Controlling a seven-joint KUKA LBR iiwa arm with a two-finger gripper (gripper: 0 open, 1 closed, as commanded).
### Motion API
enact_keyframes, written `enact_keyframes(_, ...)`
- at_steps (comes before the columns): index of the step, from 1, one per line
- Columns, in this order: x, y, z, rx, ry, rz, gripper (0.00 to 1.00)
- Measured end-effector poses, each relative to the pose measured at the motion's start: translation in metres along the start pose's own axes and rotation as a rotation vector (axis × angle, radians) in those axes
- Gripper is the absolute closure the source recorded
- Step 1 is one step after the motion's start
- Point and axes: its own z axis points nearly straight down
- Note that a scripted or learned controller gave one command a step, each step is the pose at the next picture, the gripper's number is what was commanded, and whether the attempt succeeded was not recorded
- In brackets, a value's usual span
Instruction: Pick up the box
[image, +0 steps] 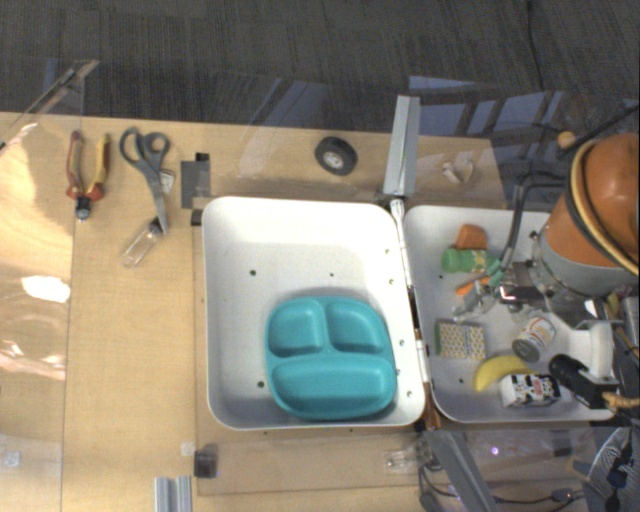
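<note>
Two shallow white bins sit side by side on the wooden bench, the left bin (230, 300) holding a teal divided plate (330, 357) toward its 5 o'clock corner. The right bin (430, 235) is cluttered, and the arm (605, 215) reaches over it from 3 o'clock, its orange band bulging over the bin's right part. The gripper (492, 290) sits low near the middle of that bin, tangled visually with cables and small coloured bits, so whether it is released or clenched cannot be told; nothing can be made out in its grasp. The box (461, 341), a flat square pack with a speckled face, lies on the bin floor at about 7 o'clock from the gripper, near it but apart, close to the bin's left wall. A banana (497, 372) lies just beside the box at its 4 o'clock, and a small can (535, 338) stands at the box's 3 o'clock. A white carton with black print (530, 390) rests at 5 o'clock from the banana. An orange object (471, 237) and a green object (462, 261) lie at 11 o'clock from the gripper. Outside the bins, at 10 o'clock on the bench, lie scissors (150, 170), pliers (85, 170) and a tape roll (336, 155).
</note>
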Motion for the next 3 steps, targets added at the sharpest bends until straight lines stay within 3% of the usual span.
enact_keyframes(1,-0.016,0.009,0.127,-0.016,-0.005,-0.085,0.00)
enact_keyframes(2,-0.015,0.011,0.117,-0.020,-0.005,-0.088,1.00)
enact_keyframes(3,0.023,0.063,-0.030,-0.003,-0.001,-0.170,1.00)
